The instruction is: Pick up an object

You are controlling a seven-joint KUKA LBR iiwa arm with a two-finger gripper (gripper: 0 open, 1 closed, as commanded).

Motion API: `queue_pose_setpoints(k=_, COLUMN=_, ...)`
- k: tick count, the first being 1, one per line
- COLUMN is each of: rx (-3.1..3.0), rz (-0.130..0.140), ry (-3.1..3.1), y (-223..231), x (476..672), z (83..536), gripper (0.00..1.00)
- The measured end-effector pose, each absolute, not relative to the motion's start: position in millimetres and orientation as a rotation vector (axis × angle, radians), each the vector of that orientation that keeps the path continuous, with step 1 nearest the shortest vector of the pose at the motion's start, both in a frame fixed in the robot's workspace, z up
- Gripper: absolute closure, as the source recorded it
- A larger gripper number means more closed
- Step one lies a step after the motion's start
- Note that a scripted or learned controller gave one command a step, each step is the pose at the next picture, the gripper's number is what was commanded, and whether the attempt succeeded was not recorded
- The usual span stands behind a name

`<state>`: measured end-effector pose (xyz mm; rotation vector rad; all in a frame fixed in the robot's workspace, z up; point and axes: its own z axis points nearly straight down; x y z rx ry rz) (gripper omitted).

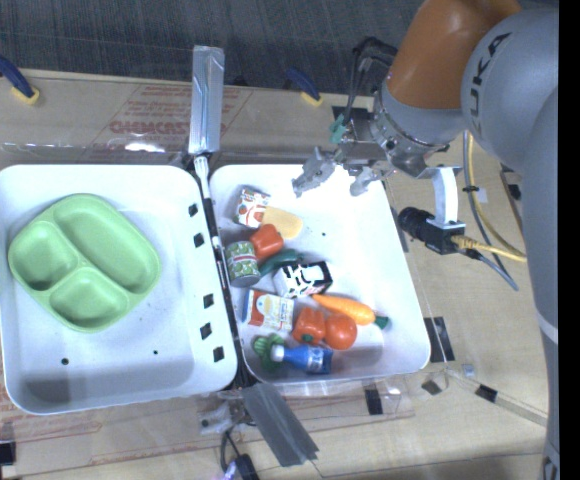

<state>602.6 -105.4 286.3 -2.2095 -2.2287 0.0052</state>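
The arm (pixel 515 63) carried dark capital letters on its grey shell, just beside the orange band; they looked like "KUKA", though the last letters were cut by the curve. The cardboard sheet (pixel 150 113) behind the bins had faded red print, too pale to be read. The small can (pixel 241 262) and the carton (pixel 271 311) in the right bin had coloured labels, but their words were too small to tell.
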Motion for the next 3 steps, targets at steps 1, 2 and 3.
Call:
queue_pose_setpoints(k=1, rx=-2.218, rz=0.008, ry=-2.217, y=-105.0, x=550.4, z=187.0, gripper=0.0)
queue_pose_setpoints(k=2, rx=-2.018, rz=0.001, ry=-2.407, y=-126.1, x=565.7, z=101.7, gripper=0.0)
queue_pose_setpoints(k=3, rx=-2.198, rz=0.003, ry=-2.244, y=-159.8, x=620.7, z=162.9, gripper=0.0)
